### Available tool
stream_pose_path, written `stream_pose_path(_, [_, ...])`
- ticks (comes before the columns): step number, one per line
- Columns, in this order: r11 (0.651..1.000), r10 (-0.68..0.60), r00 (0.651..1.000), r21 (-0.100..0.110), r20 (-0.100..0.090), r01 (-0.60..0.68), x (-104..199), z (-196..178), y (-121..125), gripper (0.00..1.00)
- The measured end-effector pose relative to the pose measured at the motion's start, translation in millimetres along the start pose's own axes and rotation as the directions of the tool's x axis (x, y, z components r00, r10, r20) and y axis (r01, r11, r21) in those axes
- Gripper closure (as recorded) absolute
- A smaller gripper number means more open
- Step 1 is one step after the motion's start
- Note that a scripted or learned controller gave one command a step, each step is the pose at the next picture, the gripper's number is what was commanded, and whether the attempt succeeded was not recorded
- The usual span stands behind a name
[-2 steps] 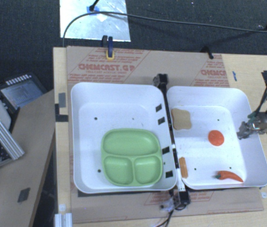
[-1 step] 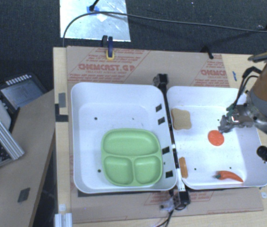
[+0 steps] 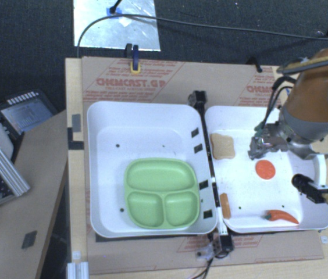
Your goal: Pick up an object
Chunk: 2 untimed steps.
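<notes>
- Where the gripper hangs over the right bin, the object nearest to it is a flat red disc, which lies on the bin floor about mid-bin, just below and right of the gripper in my view.
- From this angle I cannot tell whether the gripper is spread or closed, and I see nothing held in it; I also cannot tell whether it touches the disc.
- A tan bread slice lies left of the gripper, near the bin's left wall and apart from the disc.
- An orange carrot-shaped piece with a greenish end lies along the near wall, well below the disc.
- A small brown stick lies by the left wall in the near corner, below the bread.
- The arm comes in from the right, grey at the wrist with its orange band above.
- The left bin touches the right one along a seam with black clips. It holds a green plate with three compartments, flat on the floor toward the near side.
- Both bins sit on a brown board with red print, and a yellow clamp grips its far edge.
- A shiny silver sheet lies beyond the board on the dark floor.
</notes>
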<state>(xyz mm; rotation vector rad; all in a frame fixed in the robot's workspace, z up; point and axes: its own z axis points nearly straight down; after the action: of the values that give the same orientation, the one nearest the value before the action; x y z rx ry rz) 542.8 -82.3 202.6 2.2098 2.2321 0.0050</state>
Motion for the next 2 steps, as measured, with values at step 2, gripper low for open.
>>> stream_pose_path(2, [1.000, 0.001, 1.000, -0.001, 0.000, -0.001, 95.2, -10.3, 25.8, 1.00])
